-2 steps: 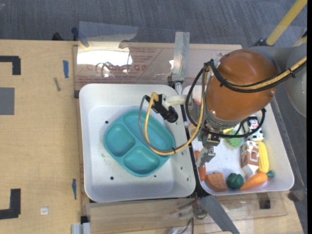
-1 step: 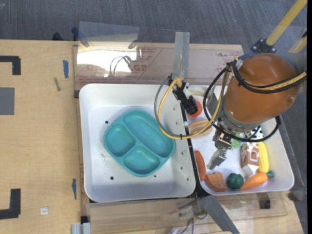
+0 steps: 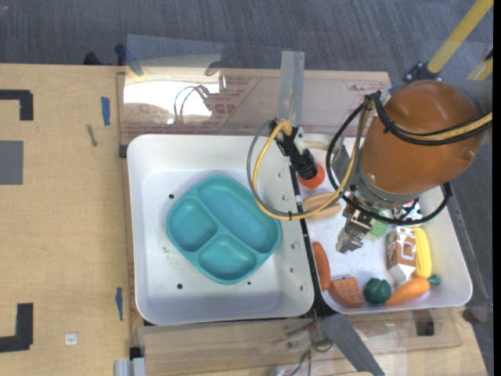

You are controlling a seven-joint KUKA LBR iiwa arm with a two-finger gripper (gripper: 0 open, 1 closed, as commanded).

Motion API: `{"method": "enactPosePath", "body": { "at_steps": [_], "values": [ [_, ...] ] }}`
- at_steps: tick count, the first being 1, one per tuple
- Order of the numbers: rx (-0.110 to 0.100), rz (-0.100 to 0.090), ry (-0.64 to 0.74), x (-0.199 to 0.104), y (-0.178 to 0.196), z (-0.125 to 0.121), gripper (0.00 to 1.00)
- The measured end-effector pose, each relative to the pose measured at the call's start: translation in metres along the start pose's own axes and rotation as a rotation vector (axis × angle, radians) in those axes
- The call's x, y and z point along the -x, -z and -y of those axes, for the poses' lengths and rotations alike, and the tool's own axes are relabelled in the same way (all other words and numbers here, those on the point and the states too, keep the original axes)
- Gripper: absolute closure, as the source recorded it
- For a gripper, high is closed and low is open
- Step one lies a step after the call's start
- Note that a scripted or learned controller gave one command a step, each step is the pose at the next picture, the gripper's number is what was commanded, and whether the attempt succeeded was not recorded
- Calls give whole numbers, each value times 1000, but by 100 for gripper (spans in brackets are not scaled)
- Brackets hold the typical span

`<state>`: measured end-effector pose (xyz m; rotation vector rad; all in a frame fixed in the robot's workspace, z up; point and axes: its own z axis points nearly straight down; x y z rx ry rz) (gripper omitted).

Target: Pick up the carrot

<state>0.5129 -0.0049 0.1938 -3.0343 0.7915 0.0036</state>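
Overhead slanted view of a bench w/ two shallow white bins side by side. The right bin [image 3: 462, 288] is the landmark. In its near corner lies the carrot [image 3: 409, 291], orange, on its side, tip toward the bin's outer edge; it sits there as loose clutter, touching a green round veg [image 3: 378, 289] and just beside a small carton [image 3: 401, 254] and a yellow corn cob [image 3: 423, 253]. Near the bin's inner wall lie a reddish sausage-like piece [image 3: 321, 263] and a waffle-like piece [image 3: 347, 291].

Over the bin's middle hangs the grey arm w/ orange band, its gripper [image 3: 351, 236] pointing down (prob. positioned for a descent), apart from the carrot, nothing between its fingers; whether they are spread or closed is unclear.

Left of the right bin, the other bin [image 3: 149, 163] holds a teal divided plate [image 3: 223, 229].
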Motion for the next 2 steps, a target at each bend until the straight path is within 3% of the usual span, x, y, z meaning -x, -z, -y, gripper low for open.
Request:
{"method": "enactPosePath", "body": {
  "at_steps": [1,2],
  "values": [
    [1,-5,169,-65,33,-59,100],
    [-1,-6,-9,-134,89,-28,100]
  ]
}}
